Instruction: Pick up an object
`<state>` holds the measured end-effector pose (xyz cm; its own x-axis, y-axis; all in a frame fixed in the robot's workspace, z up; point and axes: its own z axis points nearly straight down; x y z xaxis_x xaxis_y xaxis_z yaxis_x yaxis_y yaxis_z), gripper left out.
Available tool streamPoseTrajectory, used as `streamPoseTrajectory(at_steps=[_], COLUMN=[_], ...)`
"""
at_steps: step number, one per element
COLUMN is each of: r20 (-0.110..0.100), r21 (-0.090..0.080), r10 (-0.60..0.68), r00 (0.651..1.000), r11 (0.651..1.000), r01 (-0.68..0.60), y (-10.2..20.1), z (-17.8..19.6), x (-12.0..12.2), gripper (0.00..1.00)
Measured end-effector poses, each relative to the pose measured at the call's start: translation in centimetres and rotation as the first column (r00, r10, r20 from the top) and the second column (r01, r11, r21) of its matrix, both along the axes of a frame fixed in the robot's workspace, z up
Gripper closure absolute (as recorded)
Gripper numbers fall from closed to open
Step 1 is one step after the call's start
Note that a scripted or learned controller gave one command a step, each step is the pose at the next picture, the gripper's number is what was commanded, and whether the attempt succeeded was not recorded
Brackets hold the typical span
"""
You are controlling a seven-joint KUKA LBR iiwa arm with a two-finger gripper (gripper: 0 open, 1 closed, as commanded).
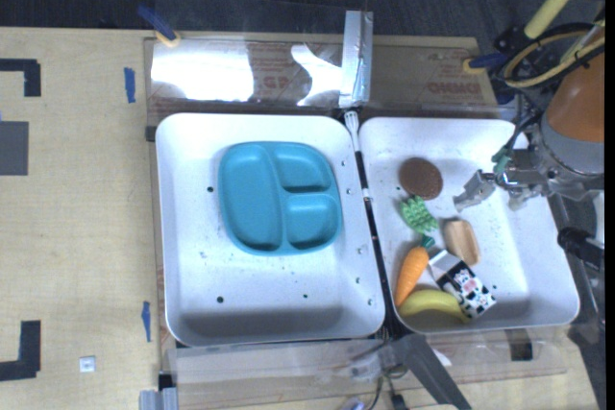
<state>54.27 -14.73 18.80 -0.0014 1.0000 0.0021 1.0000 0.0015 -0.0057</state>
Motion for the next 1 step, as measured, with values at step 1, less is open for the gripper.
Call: streamPoseTrajectory(at_steps=[1], r20=[0.011], r21=[-0.002], r10=[-0.031], r00=[0.999], r11=[1.000], r01=[0.032], y=[-0.26], z=[-10.16], x=[-0.89], gripper=[0.00])
